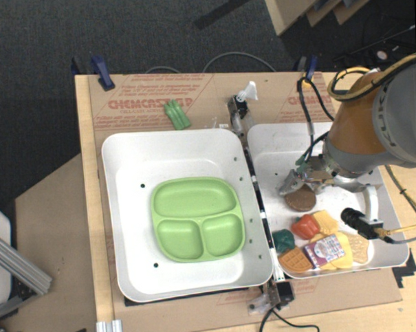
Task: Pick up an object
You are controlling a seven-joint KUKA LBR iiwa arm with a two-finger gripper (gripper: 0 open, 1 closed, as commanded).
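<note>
A green divided tray (196, 219) is lying in the left bin (120, 200); toy food (320, 243) is crowding the right bin (276, 142). The pincer (295, 183) is hovering over a brown disc (301, 200), grip unclear. Cardboard (150, 102) is reading "CHEMCAST".

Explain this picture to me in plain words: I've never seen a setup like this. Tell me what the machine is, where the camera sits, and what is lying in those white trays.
The one camera is fixed above a bench and looks down at a slant. The machine is a robot arm, grey with an orange band, reaching in from the right. At its tip is a two-finger gripper, its tool for picking things up.

Two shallow white bins sit side by side. The left bin holds a green divided plate with three compartments. The right bin holds a pile of small toy-like items near its front: a brown round piece, a red piece, a dark green piece, several yellow and orange pieces and a small printed packet.

The gripper is low over the right bin, just above the brown piece. Whether it grips anything cannot be told.
</note>
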